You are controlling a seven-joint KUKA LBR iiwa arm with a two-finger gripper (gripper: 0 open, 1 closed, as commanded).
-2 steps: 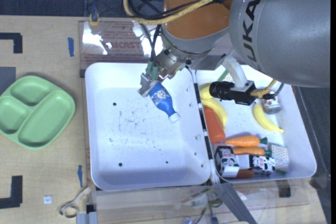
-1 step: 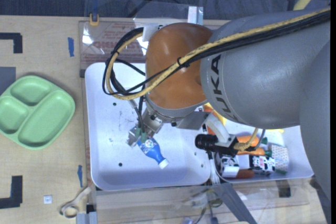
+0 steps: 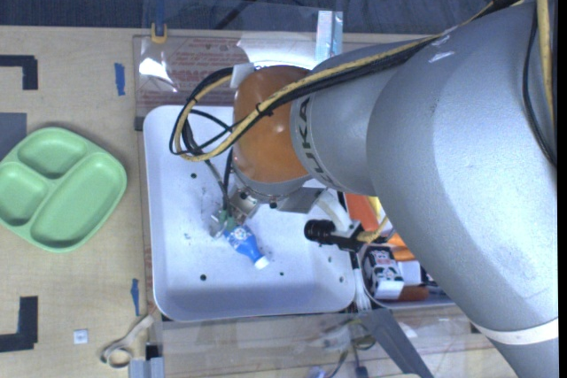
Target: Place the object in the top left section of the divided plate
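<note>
Camera view: blue tube [image 3: 245,244] in white bin [image 3: 177,279], apparently flat.

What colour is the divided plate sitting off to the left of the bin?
Light green: the divided plate shows clearly in the camera view, on the wooden bench.

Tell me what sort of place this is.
Probably a robotics lab test bench: a grey robot arm with an orange band reaches into a shallow white bin, and blue tape marks dot the wooden benchtop beside a green divided plate.
</note>
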